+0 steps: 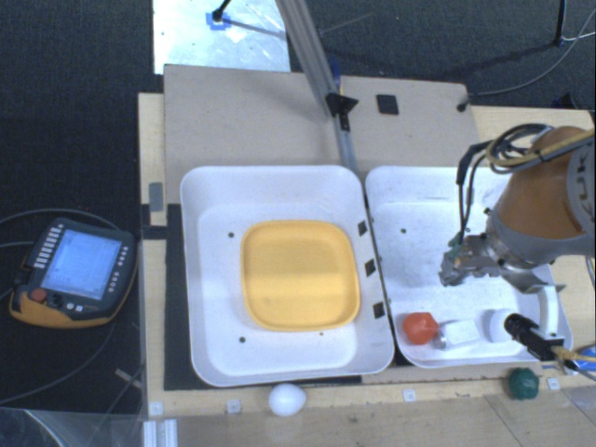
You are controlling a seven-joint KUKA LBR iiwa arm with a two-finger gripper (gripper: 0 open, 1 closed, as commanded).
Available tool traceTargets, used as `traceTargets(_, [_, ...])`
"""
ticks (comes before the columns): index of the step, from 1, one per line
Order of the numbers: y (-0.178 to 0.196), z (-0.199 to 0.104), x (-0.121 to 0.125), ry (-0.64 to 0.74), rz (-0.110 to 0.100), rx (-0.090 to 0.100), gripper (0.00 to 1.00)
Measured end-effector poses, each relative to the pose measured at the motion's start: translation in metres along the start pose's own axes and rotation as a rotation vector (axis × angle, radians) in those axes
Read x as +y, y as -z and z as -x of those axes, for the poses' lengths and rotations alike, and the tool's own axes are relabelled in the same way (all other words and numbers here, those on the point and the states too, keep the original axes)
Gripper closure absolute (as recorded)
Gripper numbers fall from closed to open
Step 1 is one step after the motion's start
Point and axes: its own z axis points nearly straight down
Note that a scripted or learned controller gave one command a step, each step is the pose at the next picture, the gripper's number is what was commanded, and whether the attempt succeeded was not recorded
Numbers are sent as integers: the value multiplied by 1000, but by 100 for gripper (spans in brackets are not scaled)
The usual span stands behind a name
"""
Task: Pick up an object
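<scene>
- Fingers (453, 270) in the camera view hang over the right bin (410, 203); we cannot tell how far apart they stand, nor see anything held.
- We judge the red object (419, 327) nearest, lying just toward that bin's front rim from the fingers, beside a white piece (460, 331).

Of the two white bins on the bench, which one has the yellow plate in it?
The left shallow white bin; the square yellow plate lies flat in its middle.
</scene>
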Motion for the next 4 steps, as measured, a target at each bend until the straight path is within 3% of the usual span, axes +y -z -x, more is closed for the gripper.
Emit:
traceTargets(1, [63,-1,1,1,4,0,100])
traceTargets(3, [142,4,5,1,1,0,100])
traceTargets(4, [128,-56,7,5,-2,1,100])
